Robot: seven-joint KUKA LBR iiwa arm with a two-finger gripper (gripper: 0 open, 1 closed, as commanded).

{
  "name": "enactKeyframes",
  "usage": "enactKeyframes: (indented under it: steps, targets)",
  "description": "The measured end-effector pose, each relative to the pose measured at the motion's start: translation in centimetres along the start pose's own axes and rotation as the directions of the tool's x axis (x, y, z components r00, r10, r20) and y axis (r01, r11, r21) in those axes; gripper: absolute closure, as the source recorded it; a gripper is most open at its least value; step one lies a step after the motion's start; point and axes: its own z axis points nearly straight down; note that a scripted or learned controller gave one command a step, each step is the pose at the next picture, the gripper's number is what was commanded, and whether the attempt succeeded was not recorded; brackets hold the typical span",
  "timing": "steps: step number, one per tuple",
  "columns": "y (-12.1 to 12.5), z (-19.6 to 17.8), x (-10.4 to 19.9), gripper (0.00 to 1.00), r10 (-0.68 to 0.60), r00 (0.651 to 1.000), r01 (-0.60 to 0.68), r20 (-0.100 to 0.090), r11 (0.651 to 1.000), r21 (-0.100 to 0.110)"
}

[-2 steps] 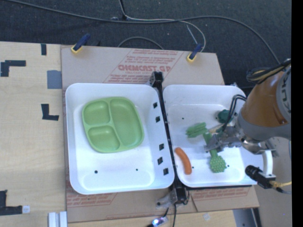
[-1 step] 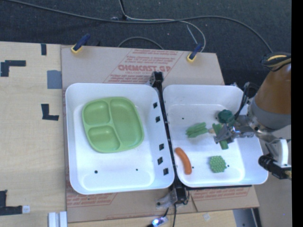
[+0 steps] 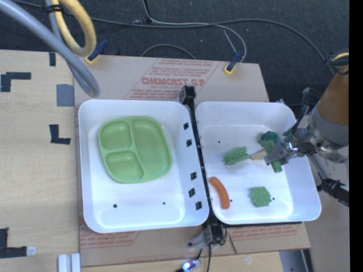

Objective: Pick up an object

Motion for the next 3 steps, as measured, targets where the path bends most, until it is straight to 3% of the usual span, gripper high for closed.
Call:
enactKeyframes:
  steps: [2, 3]
  targets:
    - [6.0, 0.2, 10.2, 1.00, -0.005, 1.000, 0.006, -0.002, 1.000, 0.003]
    - [7.7, 1.2, 14.8, 1.00, -0.004, 1.000, 0.004, -0.001, 1.000, 0.005]
